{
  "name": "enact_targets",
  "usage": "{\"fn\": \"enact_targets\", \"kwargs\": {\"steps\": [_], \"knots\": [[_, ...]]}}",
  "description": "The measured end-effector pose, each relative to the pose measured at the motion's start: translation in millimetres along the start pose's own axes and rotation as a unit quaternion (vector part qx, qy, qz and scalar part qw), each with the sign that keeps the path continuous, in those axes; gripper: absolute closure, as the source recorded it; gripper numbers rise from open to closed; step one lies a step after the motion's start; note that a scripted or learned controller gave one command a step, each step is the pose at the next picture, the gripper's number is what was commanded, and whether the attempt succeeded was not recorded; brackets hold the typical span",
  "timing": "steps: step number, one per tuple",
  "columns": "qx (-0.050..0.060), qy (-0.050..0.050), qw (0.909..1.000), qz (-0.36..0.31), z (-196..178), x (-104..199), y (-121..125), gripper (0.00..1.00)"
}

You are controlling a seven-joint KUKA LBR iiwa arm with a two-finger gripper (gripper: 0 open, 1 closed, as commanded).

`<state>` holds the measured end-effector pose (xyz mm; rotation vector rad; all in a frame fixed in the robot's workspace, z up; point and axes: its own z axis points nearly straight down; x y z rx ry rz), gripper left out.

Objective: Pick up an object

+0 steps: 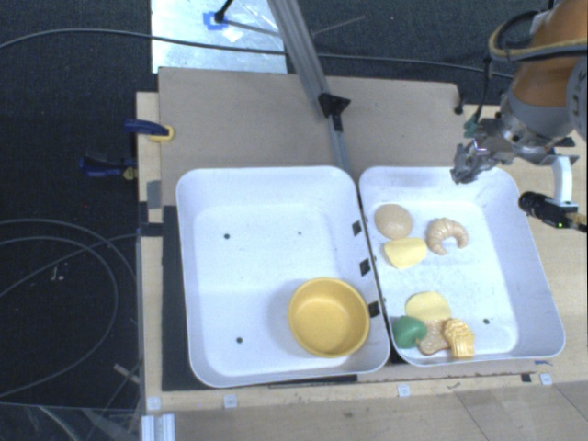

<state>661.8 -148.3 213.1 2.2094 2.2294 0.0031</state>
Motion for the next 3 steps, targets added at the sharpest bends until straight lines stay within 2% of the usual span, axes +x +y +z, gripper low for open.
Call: {"fn": "enact_targets", "kwargs": {"steps": [2, 3], "knots": [[0.000, 0.001, 1.0000, -0.001, 0, 104, 21, 1.00], [0.001, 0.001, 1.0000, -0.001, 1, 156, 14, 1.00]]}}
